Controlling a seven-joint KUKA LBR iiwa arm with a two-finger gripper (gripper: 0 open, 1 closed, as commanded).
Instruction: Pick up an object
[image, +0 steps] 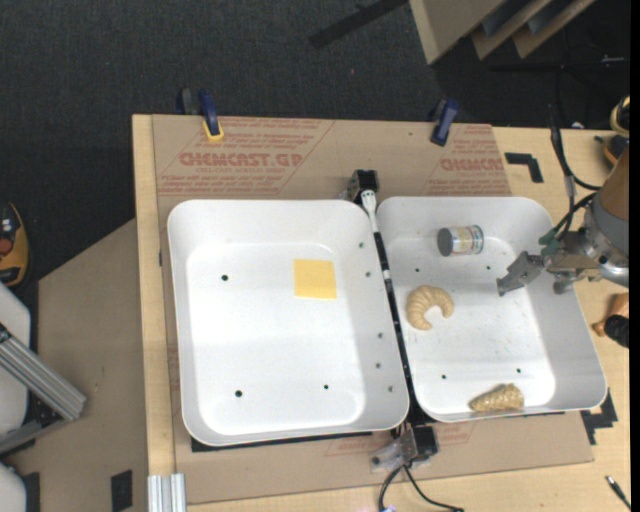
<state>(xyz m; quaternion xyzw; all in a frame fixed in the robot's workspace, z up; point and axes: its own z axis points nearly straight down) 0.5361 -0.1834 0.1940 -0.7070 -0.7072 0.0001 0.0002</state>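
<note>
The right bin (560, 350) holds a small clear jar (460, 240) lying on its side near the back, a tan croissant (429, 305) at its left middle, and a beige bread-like piece (497, 400) by the front rim. A flat yellow square (315, 280) lies in the left bin (200, 300). My gripper (540, 277) hangs over the right side of the right bin, to the right of the jar and croissant. It is open, with nothing between its fingers.
The arm comes in from the right edge above the right bin's far corner. A black divider strip (385, 290) runs between the bins. Two clamps (210, 115) hold the brown board at the back. Cables trail at the front (410, 465).
</note>
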